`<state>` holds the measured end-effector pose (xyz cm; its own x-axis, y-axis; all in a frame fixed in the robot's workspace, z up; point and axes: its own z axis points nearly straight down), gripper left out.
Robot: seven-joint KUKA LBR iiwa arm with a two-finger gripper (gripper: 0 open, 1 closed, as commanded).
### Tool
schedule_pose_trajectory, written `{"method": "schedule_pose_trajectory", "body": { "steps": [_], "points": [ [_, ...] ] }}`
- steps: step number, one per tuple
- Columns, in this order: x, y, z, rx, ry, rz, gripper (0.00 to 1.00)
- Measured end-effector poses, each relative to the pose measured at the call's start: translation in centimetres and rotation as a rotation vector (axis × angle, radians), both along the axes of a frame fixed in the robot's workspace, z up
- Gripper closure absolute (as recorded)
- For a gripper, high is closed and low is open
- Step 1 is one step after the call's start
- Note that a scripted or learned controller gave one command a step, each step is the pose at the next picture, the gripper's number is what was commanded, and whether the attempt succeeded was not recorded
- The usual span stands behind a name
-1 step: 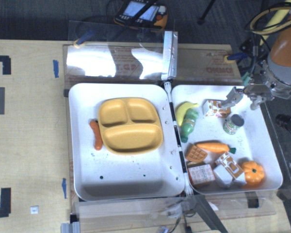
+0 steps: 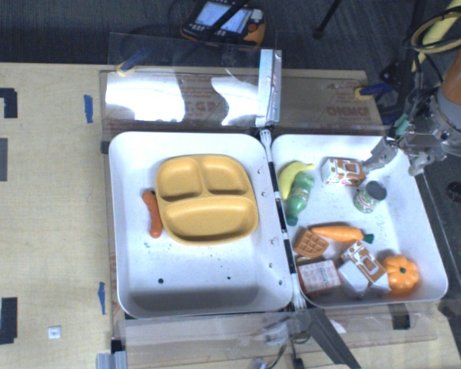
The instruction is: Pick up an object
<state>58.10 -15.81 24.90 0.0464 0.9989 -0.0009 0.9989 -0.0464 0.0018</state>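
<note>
Since hand point(image 2: 386, 151) hung over right bin's point(image 2: 429, 229) upper right corner, small jar point(image 2: 367, 196) sat just below-left of it, nearest target. Couldn't tell if hand was spread or pressed together.

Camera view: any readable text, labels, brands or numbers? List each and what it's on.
None can be read.
Cardboard strip behind the right bin: faint red print, too blurred.
Handheld device above the bins: lit screen, too small.
Small carton in the right bin: printed pattern, illegible.
Two cartons near the toy pumpkin: markings illegible.
</note>
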Motion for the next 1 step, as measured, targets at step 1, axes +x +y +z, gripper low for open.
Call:
{"method": "schedule_pose_trajectory", "body": {
  "steps": [1],
  "points": [
    [1.58,0.53,-12.68,0.0,-0.001,-0.018,0.0]
  ]
}}
